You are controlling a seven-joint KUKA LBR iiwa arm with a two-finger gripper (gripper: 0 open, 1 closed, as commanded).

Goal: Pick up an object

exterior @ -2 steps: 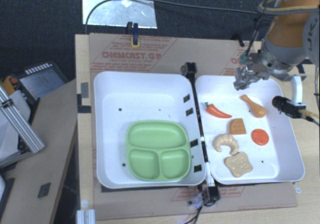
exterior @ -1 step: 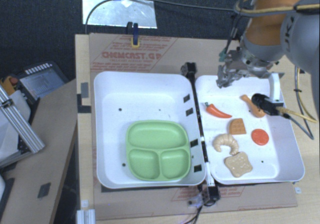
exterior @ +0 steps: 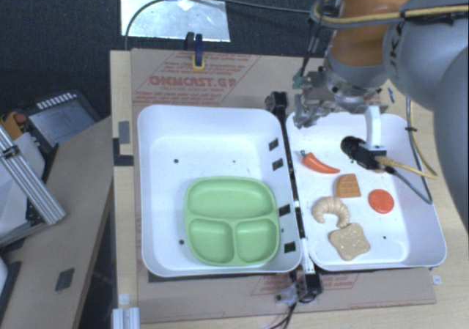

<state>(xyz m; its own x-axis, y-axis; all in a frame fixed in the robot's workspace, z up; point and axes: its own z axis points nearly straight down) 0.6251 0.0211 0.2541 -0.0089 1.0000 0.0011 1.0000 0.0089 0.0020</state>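
jaws' state cannot be told on the gripper [exterior: 308, 116] above a curved orange-red pepper [exterior: 319, 163].

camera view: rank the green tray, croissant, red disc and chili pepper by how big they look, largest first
1. green tray, by far the largest
2. croissant
3. chili pepper and red disc look close in extent; the pepper is longer and thinner, the disc rounder, so I won't rank them.

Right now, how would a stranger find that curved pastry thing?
Look in the right-hand white bin, among the small food toys. The croissant lies near the divider, between the orange carrot and the toast slice; it alone is pale and crescent-shaped.
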